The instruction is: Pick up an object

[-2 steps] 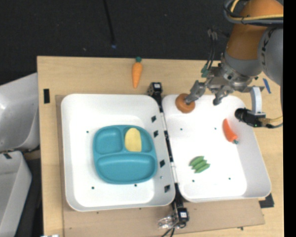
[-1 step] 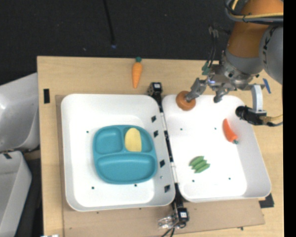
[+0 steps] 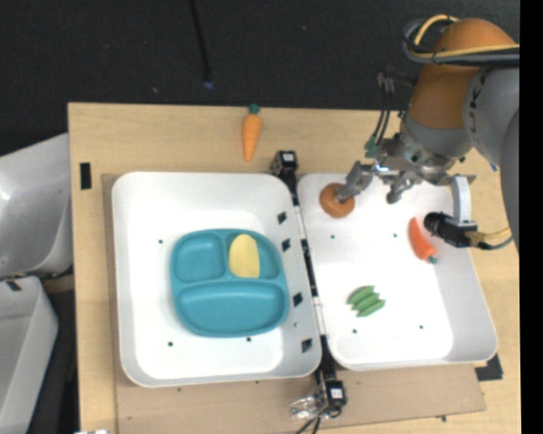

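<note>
Left of the jaws, touching one finger, sits the round orange-brown object (image 3: 337,201); the gripper (image 3: 377,185) stands spread wide, holding nothing. Closing from here could nudge it aside, since it lies off-centre. Rightward, the red piece (image 3: 421,240) is partly hidden by cabling.

Glossy white plastic bins (image 3: 145,351), wooden bench (image 3: 163,125)

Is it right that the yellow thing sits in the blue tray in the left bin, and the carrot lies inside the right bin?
Not quite. The camera view shows the carrot on the wooden bench, outside both bins. The yellow thing does sit in the blue tray in the left bin.
</note>
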Controlling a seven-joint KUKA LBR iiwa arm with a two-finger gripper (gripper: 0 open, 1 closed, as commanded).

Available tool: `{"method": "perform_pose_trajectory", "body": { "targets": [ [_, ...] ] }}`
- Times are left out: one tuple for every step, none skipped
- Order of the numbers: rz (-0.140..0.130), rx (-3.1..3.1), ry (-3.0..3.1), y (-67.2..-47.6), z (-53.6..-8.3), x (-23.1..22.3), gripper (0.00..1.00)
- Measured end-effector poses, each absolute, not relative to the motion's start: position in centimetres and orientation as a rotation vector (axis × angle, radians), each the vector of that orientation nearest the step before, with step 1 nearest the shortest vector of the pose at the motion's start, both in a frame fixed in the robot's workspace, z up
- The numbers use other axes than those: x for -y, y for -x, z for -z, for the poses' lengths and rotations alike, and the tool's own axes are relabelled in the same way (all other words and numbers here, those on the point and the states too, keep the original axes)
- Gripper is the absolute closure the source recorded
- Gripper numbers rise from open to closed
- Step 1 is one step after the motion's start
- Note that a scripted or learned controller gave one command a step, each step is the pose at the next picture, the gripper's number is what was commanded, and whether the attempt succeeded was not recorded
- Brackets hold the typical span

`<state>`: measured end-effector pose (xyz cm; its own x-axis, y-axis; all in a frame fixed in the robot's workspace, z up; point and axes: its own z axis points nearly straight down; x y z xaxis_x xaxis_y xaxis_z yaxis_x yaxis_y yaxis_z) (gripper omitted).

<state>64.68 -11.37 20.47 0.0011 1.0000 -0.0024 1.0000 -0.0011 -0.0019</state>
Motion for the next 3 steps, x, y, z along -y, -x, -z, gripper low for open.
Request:
{"method": "perform_pose_trajectory", "body": {
  "targets": [
    [0.007, -2.221, -2.224, -63.8, -14.9, 12.2, 0.0],
    [-0.001, -2.215, -2.223, -63.9, -10.1, 12.4, 0.0],
    [-0.015, -2.207, -2.219, -64.3, -11.8, 12.4, 1.0]
  ]
}}
